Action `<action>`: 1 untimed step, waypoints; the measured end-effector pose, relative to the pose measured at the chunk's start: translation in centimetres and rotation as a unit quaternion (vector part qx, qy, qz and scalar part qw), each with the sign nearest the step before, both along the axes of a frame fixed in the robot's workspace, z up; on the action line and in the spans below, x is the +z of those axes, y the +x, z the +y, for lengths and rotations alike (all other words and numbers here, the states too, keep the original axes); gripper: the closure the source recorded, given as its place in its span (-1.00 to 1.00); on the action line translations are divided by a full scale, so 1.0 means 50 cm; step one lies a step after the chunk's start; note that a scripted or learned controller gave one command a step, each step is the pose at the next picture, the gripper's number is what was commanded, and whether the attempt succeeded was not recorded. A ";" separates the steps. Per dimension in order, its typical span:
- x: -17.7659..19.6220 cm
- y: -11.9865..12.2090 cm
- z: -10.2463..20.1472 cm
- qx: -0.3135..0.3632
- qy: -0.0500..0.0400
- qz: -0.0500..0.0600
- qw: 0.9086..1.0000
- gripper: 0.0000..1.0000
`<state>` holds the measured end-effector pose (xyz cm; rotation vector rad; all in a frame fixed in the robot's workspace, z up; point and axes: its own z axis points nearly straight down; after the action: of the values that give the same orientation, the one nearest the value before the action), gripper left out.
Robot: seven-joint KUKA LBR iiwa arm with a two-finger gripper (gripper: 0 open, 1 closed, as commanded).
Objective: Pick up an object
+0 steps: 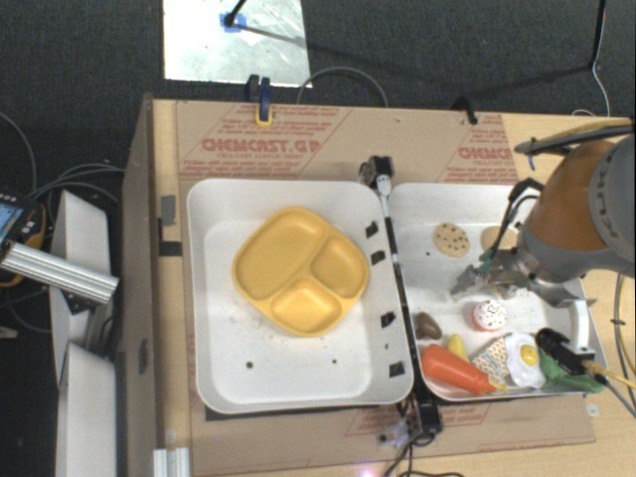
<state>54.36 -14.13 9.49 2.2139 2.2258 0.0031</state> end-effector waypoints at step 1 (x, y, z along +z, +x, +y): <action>-0.023 -0.081 -0.013 -0.003 0.000 0.003 1.000 -1.00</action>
<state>50.31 -14.76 8.35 2.2228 2.2228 -0.0022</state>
